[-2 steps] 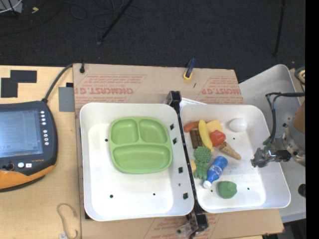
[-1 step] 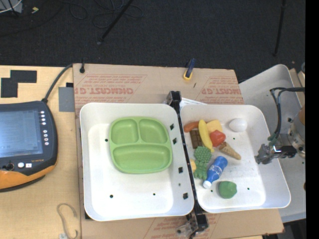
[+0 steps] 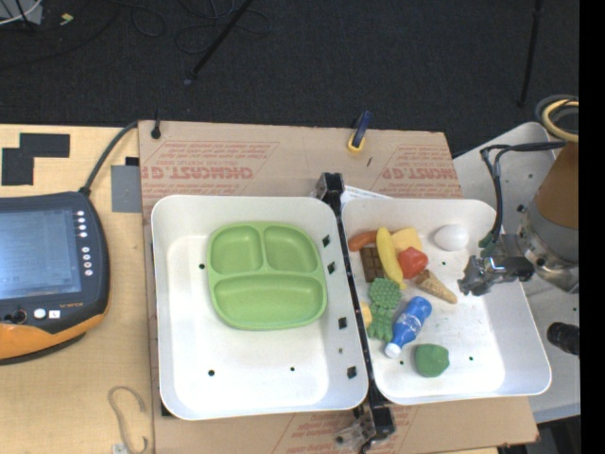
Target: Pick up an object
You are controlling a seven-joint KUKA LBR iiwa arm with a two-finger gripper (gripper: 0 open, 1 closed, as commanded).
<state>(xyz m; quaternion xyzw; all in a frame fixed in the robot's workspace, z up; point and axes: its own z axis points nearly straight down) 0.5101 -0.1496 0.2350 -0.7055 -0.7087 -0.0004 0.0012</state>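
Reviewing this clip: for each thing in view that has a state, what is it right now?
gripper: low over the right bin's right side, nothing seen between its fingers
green divided plate: flat in the left bin, nothing on it
blue bottle: lying on its side in the right bin
banana: lying in the toy pile
white egg: resting apart from the pile
green ball: resting alone near the front

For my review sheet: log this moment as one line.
phase: approach | gripper: in right bin, nothing visibly held | nearest: cone, white egg | left bin: green tray
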